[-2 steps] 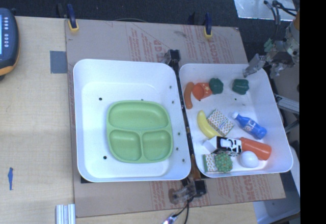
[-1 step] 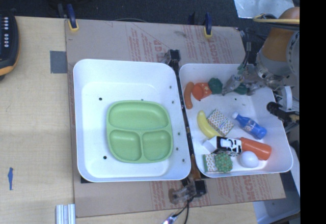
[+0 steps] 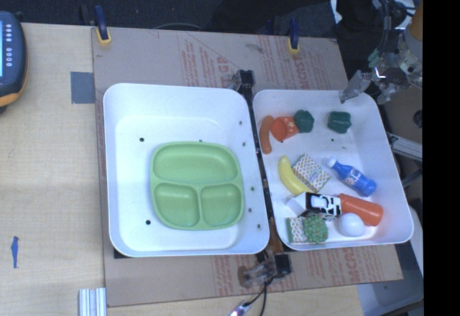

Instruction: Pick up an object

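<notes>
- The right bin [image 3: 392, 185] holds the candidates: a yellow banana [image 3: 290, 177] near its centre, a blue bottle [image 3: 352, 177] at about 3 o'clock, an orange bottle [image 3: 353, 207] and white egg [image 3: 351, 225] toward 5 o'clock, and two dark green pieces [image 3: 321, 121] near 12 o'clock.
- The left bin [image 3: 122, 156] carries a green divided plate [image 3: 195, 185].
- The hand [image 3: 357, 85] hangs at the right bin's 1 o'clock corner, above the rim; whether it is spread or closed I cannot tell, and nothing is seen in it.
- Judging by looks, these are light, stiff plastic toys with slick surfaces.
- The blue bottle lies apart from its neighbours; gripping across its narrow body seems safest.
- The egg would likely roll or squirt free.
</notes>
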`<state>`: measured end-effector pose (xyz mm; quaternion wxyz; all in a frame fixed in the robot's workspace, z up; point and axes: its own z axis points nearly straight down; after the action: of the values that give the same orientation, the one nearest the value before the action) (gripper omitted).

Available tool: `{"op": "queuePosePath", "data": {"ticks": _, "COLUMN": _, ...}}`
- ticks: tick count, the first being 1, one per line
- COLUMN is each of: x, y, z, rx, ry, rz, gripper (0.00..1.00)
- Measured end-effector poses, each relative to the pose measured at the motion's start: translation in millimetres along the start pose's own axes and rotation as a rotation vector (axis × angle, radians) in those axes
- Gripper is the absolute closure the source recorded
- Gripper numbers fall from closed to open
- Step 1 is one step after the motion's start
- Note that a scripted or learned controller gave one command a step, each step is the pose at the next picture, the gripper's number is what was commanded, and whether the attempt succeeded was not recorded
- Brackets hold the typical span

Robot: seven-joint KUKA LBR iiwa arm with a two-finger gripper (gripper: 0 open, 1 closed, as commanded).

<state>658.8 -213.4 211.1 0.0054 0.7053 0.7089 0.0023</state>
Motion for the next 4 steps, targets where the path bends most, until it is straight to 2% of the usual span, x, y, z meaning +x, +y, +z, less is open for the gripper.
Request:
{"op": "queuePosePath", "data": {"ticks": 1, "x": 108, "y": -9, "z": 126, "rx": 0.025, "ry": 0.011, "rz": -0.008, "gripper": 0.00}}
{"op": "queuePosePath", "data": {"ticks": 2, "x": -6, "y": -84, "z": 85, "rx": 0.016, "ry": -0.001, "rz": 0.013, "gripper": 0.00}}
{"op": "queuePosePath", "data": {"ticks": 3, "x": 43, "y": -155, "z": 115, "rx": 0.005, "ry": 0.002, "rz": 0.004, "gripper": 0.00}}
{"op": "queuePosePath", "data": {"ticks": 4, "x": 42, "y": -152, "z": 103, "rx": 0.006, "ry": 0.004, "rz": -0.004, "gripper": 1.00}}
